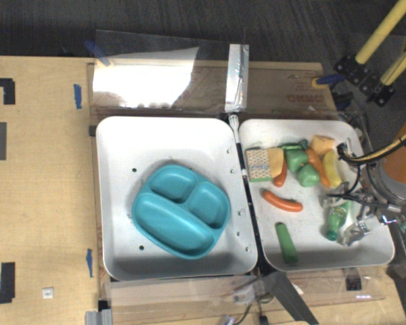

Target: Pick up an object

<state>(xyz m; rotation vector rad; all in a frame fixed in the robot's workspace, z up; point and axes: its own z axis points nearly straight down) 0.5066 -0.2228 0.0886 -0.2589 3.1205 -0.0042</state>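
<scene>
the left bin (pixel 115 141) sits well to the left of the pincer and holds 1 thing, a teal plate (pixel 181 210) with 3 hollows, lying flat near the middle. it looks like a place to set food down, so it is probably not what this grab is after.

across the rim between the 2 bins, the right bin (pixel 304 249) carries the toys, loosely strewn so that each can be reached from above. farthest left of the pincer is a checkered block (pixel 258 164) with a yellow wedge (pixel 276 160) touching its right side. below them an orange sausage (pixel 282 202) lies apart on bare floor, and lower still a dark green pickle (pixel 285 242) lies alone near the front wall. these 2 stand clear of their neighbours, so i judge them the easiest picks. nearer the pincer, up toward the back wall, a green pepper (pixel 303 166), a carrot (pixel 316 162) and a banana (pixel 331 167) crowd together and touch, which would make a clean grip there harder.

the pincer (pixel 348 215) is low at the right side of the right bin, amid cables. a pale green thing (pixel 336 221) sits right at it, and i judge it the target. the tangle of metal and cable hides the tips, so i cannot tell whether the pincer is wide, narrow, or gripping the thing.
</scene>
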